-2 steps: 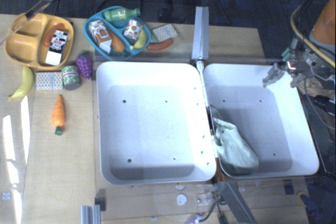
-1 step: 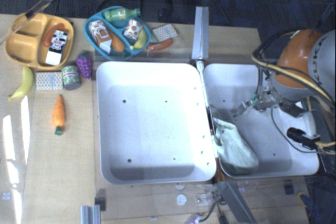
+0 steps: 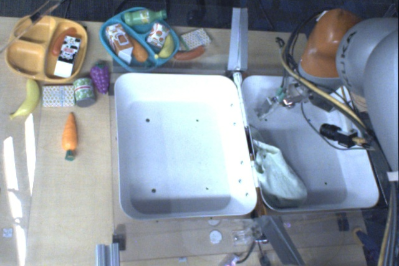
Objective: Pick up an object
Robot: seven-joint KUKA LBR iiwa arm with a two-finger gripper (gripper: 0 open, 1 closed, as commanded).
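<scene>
Hovering upper right of the frame, the claw [image 3: 272, 104] sits over the right bin [image 3: 349, 196]; whether it's open or closed, I can't tell. Lower left in that bin: a crumpled, soft white cloth [image 3: 277, 172].

Two bins sat side by side on the bench [image 3: 56, 209]: a cloth [image 3: 278, 172] lay in the right bin [image 3: 349, 196] (near-left corner), while toy food [image 3: 70, 135] lay left of the left bin [image 3: 181, 196].
</scene>
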